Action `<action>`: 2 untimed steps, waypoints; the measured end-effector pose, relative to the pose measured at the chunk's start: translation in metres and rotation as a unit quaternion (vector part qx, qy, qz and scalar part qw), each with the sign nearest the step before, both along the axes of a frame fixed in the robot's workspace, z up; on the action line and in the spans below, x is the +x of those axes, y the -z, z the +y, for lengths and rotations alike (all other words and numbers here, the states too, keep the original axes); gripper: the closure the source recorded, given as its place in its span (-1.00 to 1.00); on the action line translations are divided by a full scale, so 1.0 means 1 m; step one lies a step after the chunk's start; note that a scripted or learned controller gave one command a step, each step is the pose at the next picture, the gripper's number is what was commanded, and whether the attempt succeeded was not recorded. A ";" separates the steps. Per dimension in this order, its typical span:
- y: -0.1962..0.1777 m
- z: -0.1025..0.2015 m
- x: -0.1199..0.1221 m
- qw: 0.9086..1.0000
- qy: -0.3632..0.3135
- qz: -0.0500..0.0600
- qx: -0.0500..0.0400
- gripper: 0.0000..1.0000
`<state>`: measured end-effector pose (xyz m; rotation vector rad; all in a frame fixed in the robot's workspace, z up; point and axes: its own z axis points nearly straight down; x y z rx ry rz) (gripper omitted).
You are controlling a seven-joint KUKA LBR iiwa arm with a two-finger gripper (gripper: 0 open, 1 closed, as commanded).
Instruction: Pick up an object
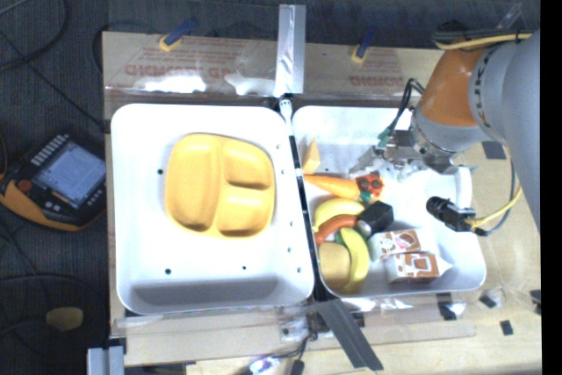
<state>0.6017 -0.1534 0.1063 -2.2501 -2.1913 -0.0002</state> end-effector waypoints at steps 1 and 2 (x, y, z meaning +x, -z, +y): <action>0.016 0.027 -0.035 1.000 0.010 -0.007 -0.004 -1.00; 0.007 0.029 -0.034 1.000 0.009 -0.006 -0.001 1.00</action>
